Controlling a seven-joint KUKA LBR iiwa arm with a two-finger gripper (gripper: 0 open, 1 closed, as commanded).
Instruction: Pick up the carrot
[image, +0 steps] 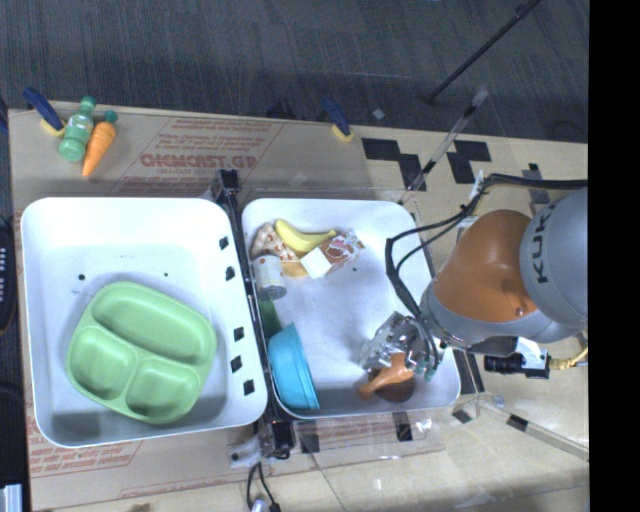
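Plainly the gripper (402, 348) sits low in the near right corner of the right bin (340, 215), directly over an orange tapered piece (386, 379) that lies close to the bin's near wall, with something dark just beside it on the right. I take that piece for the carrot, though its shape is partly covered by the gripper. A carrot-shaped toy (97, 147) with a green top also lies on the cardboard at the far left, outside both bins, beside a green bottle (75, 135). Whether the gripper is open or closed cannot be told from this angle, nor whether it has hold of anything, since its metal parts blur together above the orange piece. Judging by its look, the piece is a light, stiff plastic toy with a smooth, somewhat slippery skin that is unlikely to be damaged by a firm squeeze. The best hold would be across its thicker end, where the sides run closer to parallel; on the taper it would tend to squirt out. The near wall leaves little room on that side. A blue bowl (292, 370) stands to the left, well apart, and a banana (300, 238) lies at the far end.
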